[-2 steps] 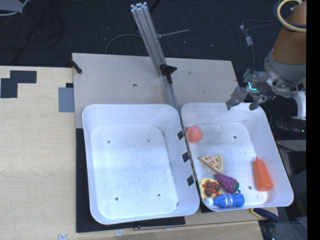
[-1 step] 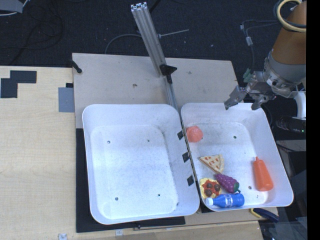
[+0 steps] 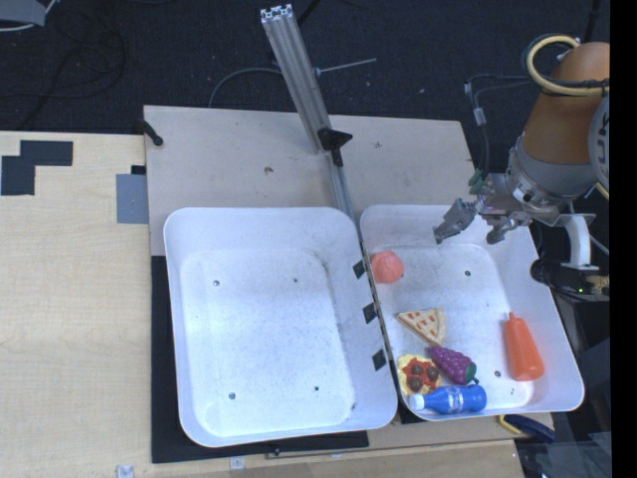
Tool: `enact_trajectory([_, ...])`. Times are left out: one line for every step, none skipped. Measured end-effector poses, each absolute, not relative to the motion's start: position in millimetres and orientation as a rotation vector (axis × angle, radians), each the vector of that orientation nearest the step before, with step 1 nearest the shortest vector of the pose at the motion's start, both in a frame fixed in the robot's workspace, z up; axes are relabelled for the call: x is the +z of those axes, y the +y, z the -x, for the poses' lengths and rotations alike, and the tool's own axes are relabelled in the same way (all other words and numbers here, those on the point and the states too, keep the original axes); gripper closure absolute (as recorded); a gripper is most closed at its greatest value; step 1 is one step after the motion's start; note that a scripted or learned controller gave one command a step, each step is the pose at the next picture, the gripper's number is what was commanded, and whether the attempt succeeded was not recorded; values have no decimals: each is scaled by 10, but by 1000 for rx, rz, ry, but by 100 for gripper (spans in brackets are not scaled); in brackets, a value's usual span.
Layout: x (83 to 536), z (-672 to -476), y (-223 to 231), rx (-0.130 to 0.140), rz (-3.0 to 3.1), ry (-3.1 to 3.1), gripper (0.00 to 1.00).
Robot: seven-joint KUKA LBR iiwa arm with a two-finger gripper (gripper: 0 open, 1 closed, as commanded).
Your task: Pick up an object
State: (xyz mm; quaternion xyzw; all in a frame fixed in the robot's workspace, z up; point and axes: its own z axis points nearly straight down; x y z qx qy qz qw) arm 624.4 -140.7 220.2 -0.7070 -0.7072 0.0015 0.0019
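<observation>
Over rt bin – pincer open, empty, pink ball near, carrot apart

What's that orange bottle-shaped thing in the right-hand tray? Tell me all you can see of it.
The orange bottle looks like a small plastic toy, glossy, with a thicker body and a narrow red neck or cap at its far end. It lies flat on the floor of the right bin, near the right wall, its length running roughly along that wall with the neck pointing away from the camera. Nothing touches it; the other toys lie apart to its left, and the hand hangs well beyond it, above the bin's far end.
</observation>
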Motion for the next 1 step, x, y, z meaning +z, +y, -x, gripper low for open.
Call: enact_trajectory([1770,-6265,-1410,4,2219,-2219,0])
